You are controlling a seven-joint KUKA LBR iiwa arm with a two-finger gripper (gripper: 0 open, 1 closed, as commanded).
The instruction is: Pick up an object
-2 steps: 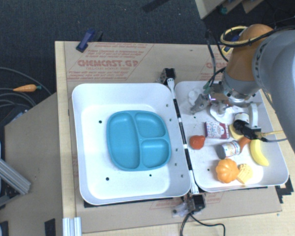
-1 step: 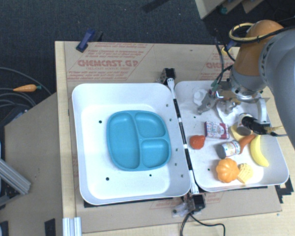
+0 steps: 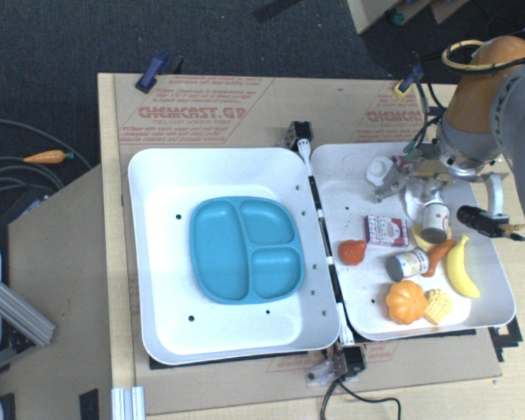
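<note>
My gripper (image 3: 410, 182) hangs over the back of the right bin (image 3: 350, 160), at the end of the grey arm with its orange band. A small pale grey object (image 3: 381, 172) lies just to its left. A silver can (image 3: 434, 220) stands right below and to the right of the gripper. In front of them lie a red-and-white packet (image 3: 386, 229), a red tomato (image 3: 353, 252), a small tin (image 3: 408, 264), a banana (image 3: 460, 268), an orange pumpkin (image 3: 404, 302) and a yellow corn piece (image 3: 437, 305). Nothing visibly hangs from the gripper.
The left bin (image 3: 157, 182) bears a blue divided plate (image 3: 245, 248). A black divider runs between the two bins. An orange carrot (image 3: 437, 254) lies between the tin and the banana. Cables and a blue clamp lie outside the bins.
</note>
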